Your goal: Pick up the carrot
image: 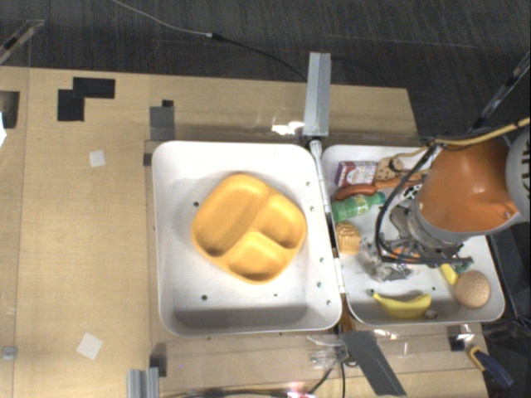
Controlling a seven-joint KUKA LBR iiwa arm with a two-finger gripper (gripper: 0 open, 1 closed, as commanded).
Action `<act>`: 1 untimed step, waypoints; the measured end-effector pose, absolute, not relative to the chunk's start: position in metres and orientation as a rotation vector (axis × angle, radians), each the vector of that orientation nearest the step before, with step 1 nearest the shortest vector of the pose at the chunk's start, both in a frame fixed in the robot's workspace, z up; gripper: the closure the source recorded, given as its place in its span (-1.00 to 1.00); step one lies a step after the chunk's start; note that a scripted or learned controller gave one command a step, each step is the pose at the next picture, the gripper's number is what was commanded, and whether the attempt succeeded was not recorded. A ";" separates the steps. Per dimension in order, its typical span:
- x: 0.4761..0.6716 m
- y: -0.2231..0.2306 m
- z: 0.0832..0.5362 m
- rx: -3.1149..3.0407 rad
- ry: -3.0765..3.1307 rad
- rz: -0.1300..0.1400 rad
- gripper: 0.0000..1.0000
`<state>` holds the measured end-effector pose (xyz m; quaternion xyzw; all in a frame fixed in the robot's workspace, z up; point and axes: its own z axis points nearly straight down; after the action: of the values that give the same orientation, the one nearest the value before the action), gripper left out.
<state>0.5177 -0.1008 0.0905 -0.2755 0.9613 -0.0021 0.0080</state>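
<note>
Hanging low over the right-hand shallow white bin point(498, 309), the grey arm with its orange band point(460, 191) hides most of its own gripper point(386, 261), which shows as a cluster of dark cables and metal just below and left of the wrist. Whether the gripper is spread or pressed together cannot be told from this angle, and nothing is visibly caught in it. The likeliest carrot is the slim reddish-orange tapered piece point(358, 192) in the far-left part of that bin, lying flat with its long axis running roughly across the view, side to side. A purple-and-white packet point(357, 172) lies just behind it and a green plastic vegetable point(358, 208) just in front, so it is crowded on both long sides. From the gripper the carrot lies toward the top of the view and slightly left, near but apart, with the green piece and a small tan bread-like chunk point(349, 239) between them. A yellow banana point(403, 303) and a round brown ball point(473, 289) lie along the bin's near edge. The left bin point(170, 305) on the wooden desk point(75, 247) holds a yellow divided plate point(249, 226). Judging from this, the pick has not begun, and the move ahead needs a shift toward the far-left corner with the closing direction set across the carrot's narrow width.
</note>
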 end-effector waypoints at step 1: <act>0.520 -0.207 0.090 -0.912 2.993 -0.016 1.00</act>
<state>0.5203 -0.2065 0.0897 -0.2916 0.9565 -0.0052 0.0063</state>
